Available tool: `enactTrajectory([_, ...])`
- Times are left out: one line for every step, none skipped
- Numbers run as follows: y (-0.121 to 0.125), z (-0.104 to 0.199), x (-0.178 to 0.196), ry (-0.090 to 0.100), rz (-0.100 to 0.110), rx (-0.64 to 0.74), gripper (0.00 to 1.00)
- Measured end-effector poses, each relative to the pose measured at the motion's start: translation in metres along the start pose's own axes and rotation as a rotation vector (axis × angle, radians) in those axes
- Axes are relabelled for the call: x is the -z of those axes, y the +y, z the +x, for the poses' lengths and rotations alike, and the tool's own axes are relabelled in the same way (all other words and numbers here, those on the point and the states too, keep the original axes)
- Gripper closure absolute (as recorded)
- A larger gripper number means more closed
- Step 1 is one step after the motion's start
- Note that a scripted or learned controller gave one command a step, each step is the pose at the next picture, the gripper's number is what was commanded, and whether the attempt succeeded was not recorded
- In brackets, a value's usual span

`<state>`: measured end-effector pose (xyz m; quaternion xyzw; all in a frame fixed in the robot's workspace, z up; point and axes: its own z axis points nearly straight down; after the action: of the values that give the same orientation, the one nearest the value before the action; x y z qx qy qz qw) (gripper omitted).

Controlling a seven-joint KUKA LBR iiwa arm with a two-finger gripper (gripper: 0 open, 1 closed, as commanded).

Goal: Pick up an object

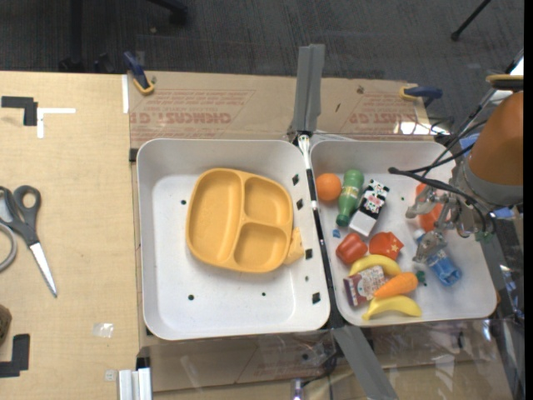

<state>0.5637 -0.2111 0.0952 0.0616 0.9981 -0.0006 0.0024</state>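
- my gripper [435,238] hangs low over the right bin [481,307]; whether it is clenched or released, i cannot tell.
- the blue toy [446,271] lies just below it, nearest; the carrot [396,285] sits leftward, lying aslant.

Two white bins [166,307] sit side by side. The left one holds one yellow divided plate [240,220]. The right one holds two bananas [393,307], one carrot [396,285], one orange [329,187], one green bottle [350,195], two red pieces [352,246] and one blue toy [446,271]. One pair of scissors [30,232] lies on the bench.
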Motion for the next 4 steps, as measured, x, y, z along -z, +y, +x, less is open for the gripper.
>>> enactTrajectory([0.002, -0.002, 0.01, -0.005, 0.001, 0.004, 1.0])
enactTrajectory([-0.005, 0.085, -0.002, 0.002, -0.002, 0.322, 1.0])
enactTrajectory([-0.004, 0.079, 0.002, -0.019, 0.004, 0.324, 0.0])
enactTrajectory([0.057, 0.036, -0.003, 0.001, -0.003, 0.367, 0.0])
